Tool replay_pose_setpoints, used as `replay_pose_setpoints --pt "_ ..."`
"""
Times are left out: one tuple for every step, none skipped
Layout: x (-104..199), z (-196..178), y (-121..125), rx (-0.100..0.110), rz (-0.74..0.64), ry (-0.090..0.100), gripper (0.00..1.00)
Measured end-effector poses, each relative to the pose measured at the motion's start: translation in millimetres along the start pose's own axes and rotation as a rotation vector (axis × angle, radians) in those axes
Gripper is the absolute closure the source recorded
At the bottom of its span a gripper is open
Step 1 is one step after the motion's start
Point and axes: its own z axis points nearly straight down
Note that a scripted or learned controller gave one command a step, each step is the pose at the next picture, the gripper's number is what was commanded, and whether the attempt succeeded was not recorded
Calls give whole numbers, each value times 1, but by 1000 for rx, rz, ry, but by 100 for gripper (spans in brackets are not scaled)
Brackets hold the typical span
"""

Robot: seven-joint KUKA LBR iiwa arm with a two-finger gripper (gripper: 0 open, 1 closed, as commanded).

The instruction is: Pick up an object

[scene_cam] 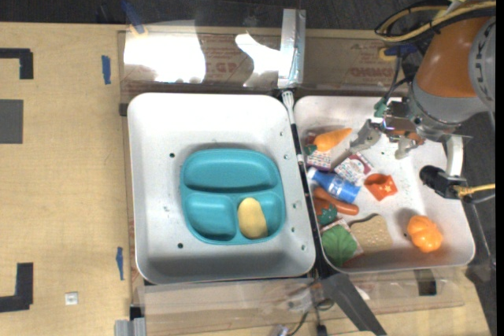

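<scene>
You can see the gripper [386, 136] hanging over the right bin [461, 252], its fingers spread with nothing between them. Just left of it lies a toy carrot [331, 139]. A yellow potato [252, 217] sits in the blue tray [228, 169].

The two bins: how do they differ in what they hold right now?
The left bin holds one big teal tray with a yellow piece in one compartment; the right bin holds many small loose toys, such as a carrot and an orange fruit. The left bin's contents sit centred; the right bin's crowd toward its left wall. The arm hangs over the right bin, not the left. Both are shallow and white.
</scene>
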Motion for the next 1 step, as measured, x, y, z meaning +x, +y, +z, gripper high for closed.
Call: replay_pose_setpoints --pt "3 68 36 -13 17 -1 0"
